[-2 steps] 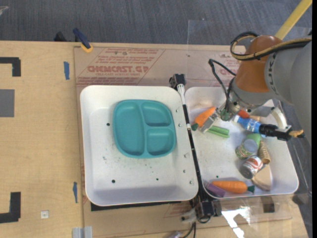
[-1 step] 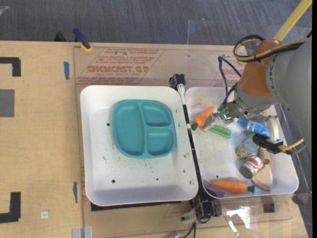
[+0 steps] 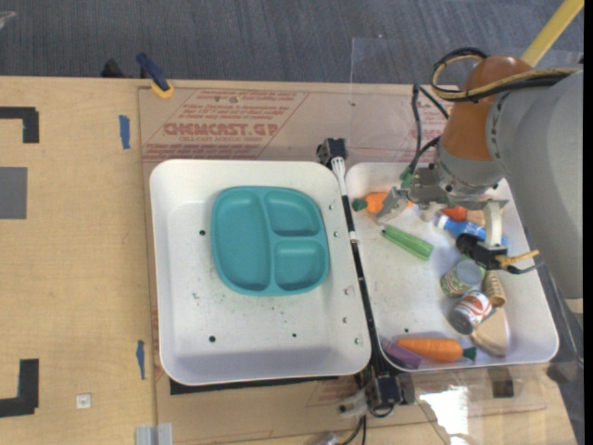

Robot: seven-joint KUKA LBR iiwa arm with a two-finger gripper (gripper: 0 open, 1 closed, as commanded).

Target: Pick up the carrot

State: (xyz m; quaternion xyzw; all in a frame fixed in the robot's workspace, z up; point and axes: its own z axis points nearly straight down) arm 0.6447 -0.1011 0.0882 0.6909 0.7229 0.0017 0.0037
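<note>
The carrot [image 3: 430,348] lies near the front edge of the right bin [image 3: 530,276], its long axis almost level across the view, thick end right, tip toward a purple piece [image 3: 405,350]. The gripper [image 3: 400,201] hangs at the bin's far end, well apart from it; I cannot tell how its jaws stand. This looks like the approach step: next it must cross to the carrot and line up across its length.
</note>
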